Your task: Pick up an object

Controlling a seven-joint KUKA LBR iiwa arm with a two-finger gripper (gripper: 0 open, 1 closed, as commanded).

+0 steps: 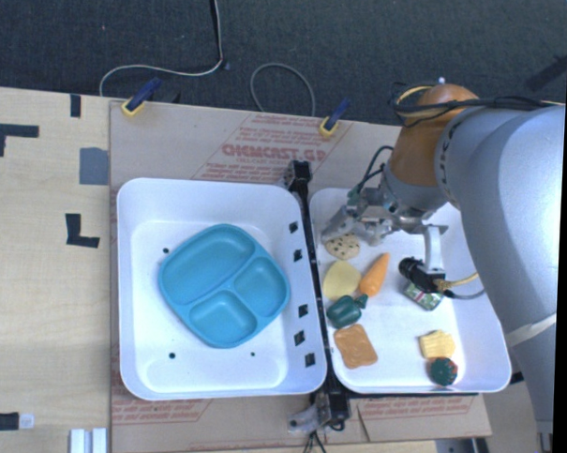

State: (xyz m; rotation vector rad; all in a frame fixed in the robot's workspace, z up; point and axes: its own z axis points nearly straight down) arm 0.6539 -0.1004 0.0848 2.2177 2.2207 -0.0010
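Hand (351, 224) low in rt bin (476, 318) | open/shut: can't tell | cracker (342, 245) just below hand

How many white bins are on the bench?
2. The left bin holds a blue divided plate; the right bin holds the small food toys.

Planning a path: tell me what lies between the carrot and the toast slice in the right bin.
In the camera view, a dark green vegetable toy lies between the carrot and the toast slice.
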